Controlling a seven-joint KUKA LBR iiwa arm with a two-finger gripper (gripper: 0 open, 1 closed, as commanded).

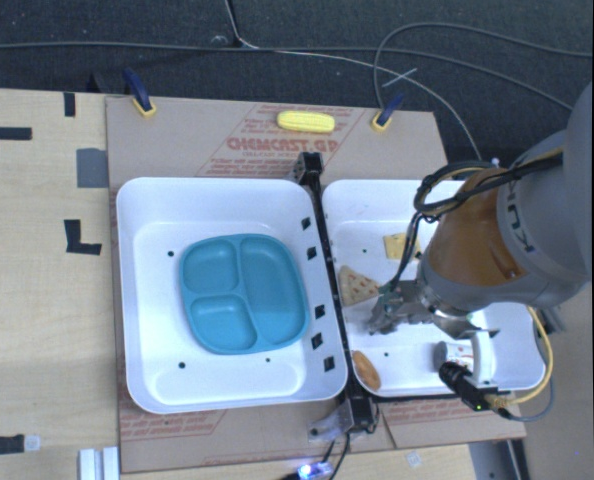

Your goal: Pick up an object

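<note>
Fingers of the gripper (385, 313) hang low in the right bin (522, 373); their state unreadable, no object visibly grasped yet.

A yellow corn cob (305, 121) lies on the cardboard sheet (237, 148) at twelve o'clock, flanked by two blue-and-yellow clamps (139, 96).

Red printed lettering is borne by the brown cardboard sheet (267, 148) under the two bins, where "CHEMCAST GP" can be made out just below the yellow corn cob (305, 121), the smaller lines around it being too blurred to read.
</note>
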